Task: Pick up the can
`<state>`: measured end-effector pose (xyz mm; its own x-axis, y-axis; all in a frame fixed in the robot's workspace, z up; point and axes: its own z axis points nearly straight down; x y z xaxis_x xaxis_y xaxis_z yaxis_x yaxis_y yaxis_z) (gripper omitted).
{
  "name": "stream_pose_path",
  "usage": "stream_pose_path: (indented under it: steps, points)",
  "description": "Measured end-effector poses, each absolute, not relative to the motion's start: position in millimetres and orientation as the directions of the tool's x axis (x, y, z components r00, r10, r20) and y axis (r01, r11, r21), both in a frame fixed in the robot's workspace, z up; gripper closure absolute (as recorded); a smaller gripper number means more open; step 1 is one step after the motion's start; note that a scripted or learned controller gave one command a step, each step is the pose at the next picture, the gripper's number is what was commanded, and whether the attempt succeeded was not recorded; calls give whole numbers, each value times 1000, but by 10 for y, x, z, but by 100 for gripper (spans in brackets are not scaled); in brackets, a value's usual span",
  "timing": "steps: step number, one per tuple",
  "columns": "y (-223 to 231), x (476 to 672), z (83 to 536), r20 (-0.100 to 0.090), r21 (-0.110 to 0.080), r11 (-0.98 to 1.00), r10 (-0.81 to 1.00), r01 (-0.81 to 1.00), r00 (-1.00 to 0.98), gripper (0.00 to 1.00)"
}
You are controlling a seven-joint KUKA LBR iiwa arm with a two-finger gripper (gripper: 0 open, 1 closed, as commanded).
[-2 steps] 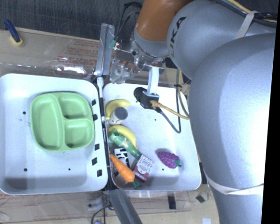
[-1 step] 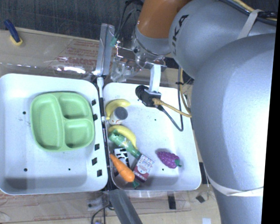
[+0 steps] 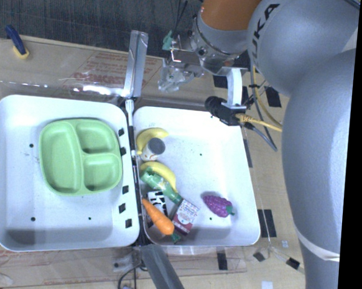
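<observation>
- Nearest the lens, the grey arm filled the right side of the camera view, with its orange band at the top.
- From there, the can lay in the right bin, close to that bin's left wall and in its upper half.
- It showed a round, grey metallic end face turned up toward the camera; its side and any label could not be made out.
- It touched, and partly overlapped, a yellow banana that curved around its upper left side.
- Just below the can lay a second banana, angled down to the right.
- Below that sat a green bottle-like item, an orange carrot and a small red-and-white carton, crowded together near the bin's lower left corner.
- A purple bunch of grapes rested apart from that cluster, toward the bin's lower right.
- The left bin held a green divided plate, well apart from the can across the wall between the bins.
- The gripper hung above the bench beyond the far edge of the right bin, well apart from the can.
- Its clear fingers blurred against the bench, so how far they were spread could not be told, and nothing was seen between them.
</observation>
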<state>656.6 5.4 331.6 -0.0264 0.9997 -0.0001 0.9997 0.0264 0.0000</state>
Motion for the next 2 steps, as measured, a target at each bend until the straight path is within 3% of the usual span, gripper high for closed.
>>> stream_pose_path:
  steps: [1, 2]
  points:
    - [-95, 6568, 3505, -1, 0, 206, 979, 979, -206, 100]
    - [-81, 6574, 3605, -1, 1, 210, 978, 978, -210, 100]
